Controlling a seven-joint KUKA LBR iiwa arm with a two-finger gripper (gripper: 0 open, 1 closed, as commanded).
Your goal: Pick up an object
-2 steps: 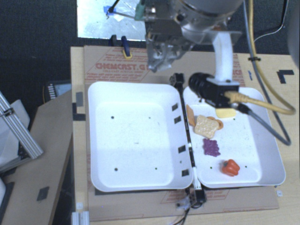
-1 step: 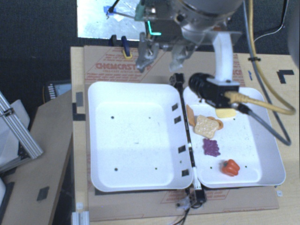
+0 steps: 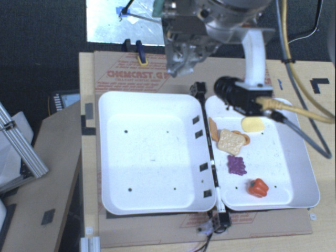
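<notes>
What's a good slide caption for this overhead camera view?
Pincer raised above the bench; toy foods, including a red pepper, sit in the right bin.

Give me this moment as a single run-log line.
gripper: raised above bench, behind bins | right bin: cracker, yellow piece, purple grapes, red pepper | nothing seen held

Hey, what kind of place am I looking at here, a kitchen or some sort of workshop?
Most likely a robotics lab, not a kitchen. A robot arm hangs over two white bins taped to a cardboard-covered bench, and the food in the right bin looks like toys, such as the purple grapes and red pepper.
</notes>
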